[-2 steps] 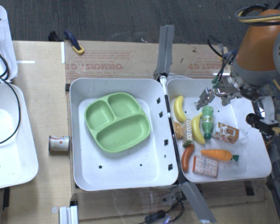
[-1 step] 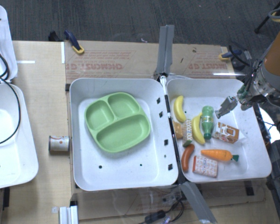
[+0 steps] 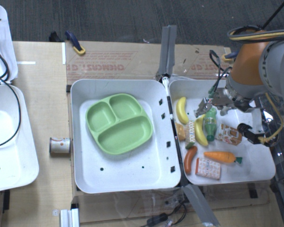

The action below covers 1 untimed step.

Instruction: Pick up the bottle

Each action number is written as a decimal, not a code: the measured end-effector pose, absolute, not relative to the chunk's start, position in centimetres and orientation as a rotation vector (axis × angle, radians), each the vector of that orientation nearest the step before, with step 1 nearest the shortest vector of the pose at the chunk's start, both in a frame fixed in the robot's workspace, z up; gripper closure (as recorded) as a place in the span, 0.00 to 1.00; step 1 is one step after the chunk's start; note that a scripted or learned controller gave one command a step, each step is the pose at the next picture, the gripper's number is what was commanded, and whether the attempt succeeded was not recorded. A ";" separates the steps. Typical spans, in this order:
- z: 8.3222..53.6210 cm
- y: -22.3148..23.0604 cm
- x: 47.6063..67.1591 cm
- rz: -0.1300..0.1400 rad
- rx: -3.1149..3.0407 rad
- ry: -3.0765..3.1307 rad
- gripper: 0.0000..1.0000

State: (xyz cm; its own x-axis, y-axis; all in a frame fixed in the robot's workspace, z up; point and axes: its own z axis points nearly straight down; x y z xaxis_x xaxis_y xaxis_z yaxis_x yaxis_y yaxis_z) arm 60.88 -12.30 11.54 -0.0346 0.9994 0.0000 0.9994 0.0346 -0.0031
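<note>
Green bottle (image 3: 209,125) lies in right bin (image 3: 255,171), touching a banana (image 3: 200,131). Gripper (image 3: 206,107) sits at its cap end; grip state unclear. Best to close across the bottle body, clear of the banana.

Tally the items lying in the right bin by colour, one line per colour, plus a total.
Yellow: 2, banana and second banana
Green: 1, bottle
Orange: 1, carrot
Red: 2, sausage and red packet
Brown and white: 1, snack packet
Tan: 1, bread piece
Total: 8
</note>
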 end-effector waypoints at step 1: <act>9.1 -14.1 60.0 0.003 -2.339 -2.094 0.00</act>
